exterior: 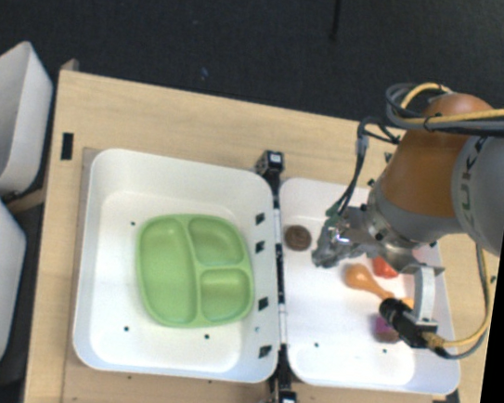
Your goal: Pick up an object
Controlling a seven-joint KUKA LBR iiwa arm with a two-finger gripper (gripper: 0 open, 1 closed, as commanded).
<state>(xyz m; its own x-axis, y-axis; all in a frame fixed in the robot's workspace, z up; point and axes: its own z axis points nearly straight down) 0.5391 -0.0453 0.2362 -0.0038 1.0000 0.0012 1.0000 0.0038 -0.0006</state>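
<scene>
Green divided plate (195, 270) lies in left white bin (90, 312) (three compartments), on wooden bench (77, 113).

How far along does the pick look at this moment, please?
Done: the gripper is down inside the right bin, near the brown disc and the orange piece. In hand: nothing visibly held between its fingers. Left: grasping and lifting an object. The green tray lies in the left bin.

Only the dark letters "UK" can be read, on the grey arm (484, 184) by the right edge.
</scene>
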